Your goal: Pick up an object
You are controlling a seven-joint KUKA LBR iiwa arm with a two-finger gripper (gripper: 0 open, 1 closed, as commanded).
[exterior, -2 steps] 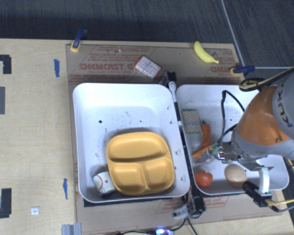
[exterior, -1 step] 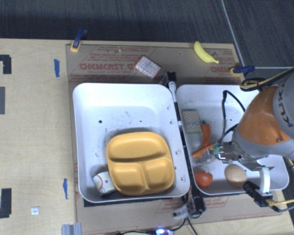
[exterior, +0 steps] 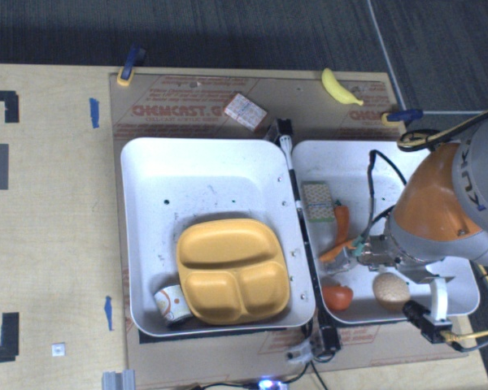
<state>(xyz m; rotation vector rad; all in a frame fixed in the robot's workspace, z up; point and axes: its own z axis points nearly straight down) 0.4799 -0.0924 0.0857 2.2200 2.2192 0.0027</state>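
— Gripper (exterior: 363,250): where is it sitting?

— You'll find it low inside the right bin (exterior: 464,299), at the end of the grey arm (exterior: 439,210) with the orange band, which comes in from the view's right. The wrist bulk covers most of it from above, so you cannot tell whether it is released or clenched.

— What is closest to it that could be picked up?

— An orange carrot (exterior: 339,232), just beside the gripper on the side facing the left bin. It lies at a slant, and its lower end looks to be touching the gripper's metal tip (the overlap is too tight to be sure). Nearer the camera than the gripper you have a red tomato (exterior: 337,296), a little toward the left bin, and a pale beige, egg-shaped object (exterior: 390,288) that sits under the wrist, close to the arm's body. Beyond the carrot, farther from the camera, lies a grey-green rectangular block (exterior: 317,200), near the bin's dividing wall.

— And on the other side?

— Well apart from the gripper, across the wall, the left bin (exterior: 146,169) holds a yellow compartment tray (exterior: 232,268), with a small white item with red marks (exterior: 171,301) touching its near-left corner. Past both bins, on the cardboard, you can see a banana (exterior: 340,88) and a small patterned packet (exterior: 245,110).
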